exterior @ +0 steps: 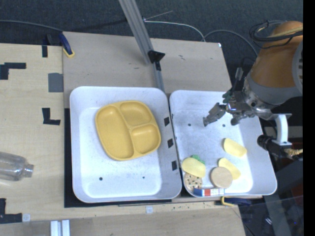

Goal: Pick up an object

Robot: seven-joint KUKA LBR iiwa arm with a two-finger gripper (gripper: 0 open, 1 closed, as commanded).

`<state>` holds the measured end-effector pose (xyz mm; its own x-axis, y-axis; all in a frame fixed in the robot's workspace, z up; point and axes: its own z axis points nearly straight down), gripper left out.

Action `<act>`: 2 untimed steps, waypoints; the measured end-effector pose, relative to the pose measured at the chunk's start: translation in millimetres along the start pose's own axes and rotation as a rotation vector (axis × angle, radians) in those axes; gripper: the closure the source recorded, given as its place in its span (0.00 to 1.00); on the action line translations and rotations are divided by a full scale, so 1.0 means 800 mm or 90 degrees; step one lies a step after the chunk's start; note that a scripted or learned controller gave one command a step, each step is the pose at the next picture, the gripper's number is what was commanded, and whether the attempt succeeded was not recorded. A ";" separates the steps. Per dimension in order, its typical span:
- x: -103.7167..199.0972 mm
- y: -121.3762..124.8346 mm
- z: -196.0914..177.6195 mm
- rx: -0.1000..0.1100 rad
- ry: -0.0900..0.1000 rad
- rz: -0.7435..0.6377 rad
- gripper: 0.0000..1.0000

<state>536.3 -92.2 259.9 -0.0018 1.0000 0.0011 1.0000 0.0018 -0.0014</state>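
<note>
The gripper [222, 114], spread and grasping nothing, hangs over the right bin [197, 141], clear of the yellow pieces [234, 147].

On your surface [113, 68] two bins sit side by side. The left bin [78, 146] holds a divided plate [128, 130] toward its far half. In the right bin [197, 132], small items [216, 168] cluster at the near end. A bottle [12, 167] lies on the surface, well left of both bins.

Even, soft overhead light, slightly grainy picture.
The white bins [120, 146] look bright without harsh glare; shadows are faint, and fine detail is soft throughout.
</note>
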 end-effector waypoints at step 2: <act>0.007 0.036 0.078 0.001 0.000 -0.001 1.00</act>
<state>565.2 -86.2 197.7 -0.0033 1.0000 0.0012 1.0000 0.0033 -0.0027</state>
